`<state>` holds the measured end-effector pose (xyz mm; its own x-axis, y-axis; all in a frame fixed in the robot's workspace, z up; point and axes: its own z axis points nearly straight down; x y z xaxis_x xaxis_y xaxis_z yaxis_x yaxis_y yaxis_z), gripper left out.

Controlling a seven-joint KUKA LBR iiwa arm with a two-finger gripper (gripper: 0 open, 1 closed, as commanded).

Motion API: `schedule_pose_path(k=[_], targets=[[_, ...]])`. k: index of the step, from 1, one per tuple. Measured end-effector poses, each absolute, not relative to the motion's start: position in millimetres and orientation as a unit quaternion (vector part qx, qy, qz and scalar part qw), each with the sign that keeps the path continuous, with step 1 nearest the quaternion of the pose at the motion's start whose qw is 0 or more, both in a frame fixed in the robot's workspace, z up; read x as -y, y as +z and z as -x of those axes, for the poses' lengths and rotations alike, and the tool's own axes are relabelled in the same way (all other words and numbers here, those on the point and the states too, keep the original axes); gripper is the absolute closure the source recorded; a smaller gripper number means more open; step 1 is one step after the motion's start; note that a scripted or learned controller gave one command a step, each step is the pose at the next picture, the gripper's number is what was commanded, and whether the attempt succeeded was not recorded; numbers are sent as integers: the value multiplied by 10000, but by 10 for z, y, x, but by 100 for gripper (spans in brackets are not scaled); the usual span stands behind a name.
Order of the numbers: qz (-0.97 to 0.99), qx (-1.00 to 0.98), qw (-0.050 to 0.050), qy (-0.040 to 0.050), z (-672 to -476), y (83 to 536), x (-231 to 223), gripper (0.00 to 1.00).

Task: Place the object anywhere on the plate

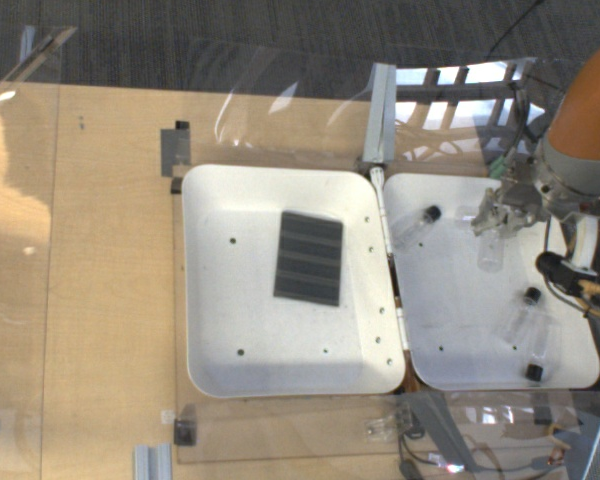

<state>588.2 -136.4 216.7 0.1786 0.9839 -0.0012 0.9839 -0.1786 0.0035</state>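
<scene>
The plate (pixel 310 258) is a dark grey ribbed rectangle lying flat in the middle of the left bin (pixel 220 298). Several small clear vials with black caps lie in the right bin (pixel 450 358). One vial (pixel 416 228) rests near that bin's left wall. Another vial (pixel 528 320) lies toward its right side, with a black cap (pixel 533 372) close to the front rim. My gripper (pixel 496 218) hangs over the back of the right bin, and a clear vial (pixel 490 256) sits directly below it. Whether that vial is gripped cannot be made out.
A grey metal post (pixel 380 113) stands behind the gap between the two bins. Cables (pixel 570 273) hang from the wrist over the right bin's right side. A small black block (pixel 180 128) sits on the bench behind the left bin.
</scene>
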Motion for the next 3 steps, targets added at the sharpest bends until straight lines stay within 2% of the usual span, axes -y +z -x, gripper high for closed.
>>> schedule_pose_path(k=[1,2,3], targets=[[-6332,-7740,28,15,-6460,2252,1196,100],[-6410,-7675,29,22,-6692,2482,655,100],[-5809,-8140,37,30,-6702,2738,71,100]])
